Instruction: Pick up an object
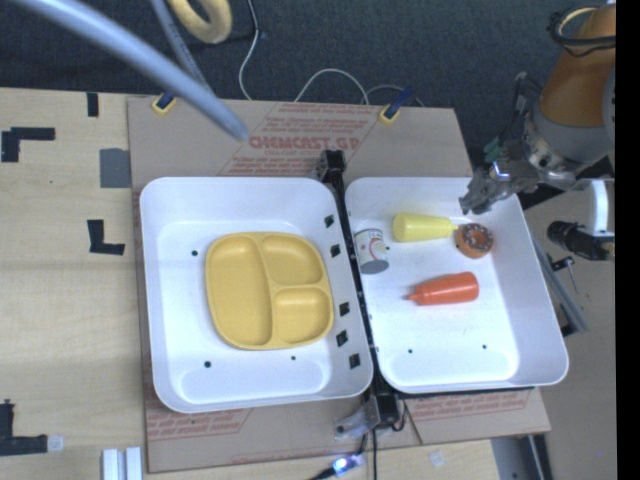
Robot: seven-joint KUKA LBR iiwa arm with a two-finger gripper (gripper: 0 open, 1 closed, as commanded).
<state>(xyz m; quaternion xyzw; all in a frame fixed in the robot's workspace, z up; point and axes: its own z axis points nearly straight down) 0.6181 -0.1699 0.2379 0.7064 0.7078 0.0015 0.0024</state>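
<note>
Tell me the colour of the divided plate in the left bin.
Yellow; the divided plate shows clearly in the camera view.

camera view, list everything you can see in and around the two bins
left bin: 1, white, left half of the bench
right bin: 1, white, beside the left bin
divided plate: 1, yellow, middle of the left bin
yellow object: 1, yellow, upper right bin
round object: 1, brown and orange, right of the yellow object
carrot-like object: 1, orange-red, centre of the right bin
small can: 1, white and grey, right bin's left edge
gripper: 1, dark grey, over the right bin's top edge, above the round object
</note>
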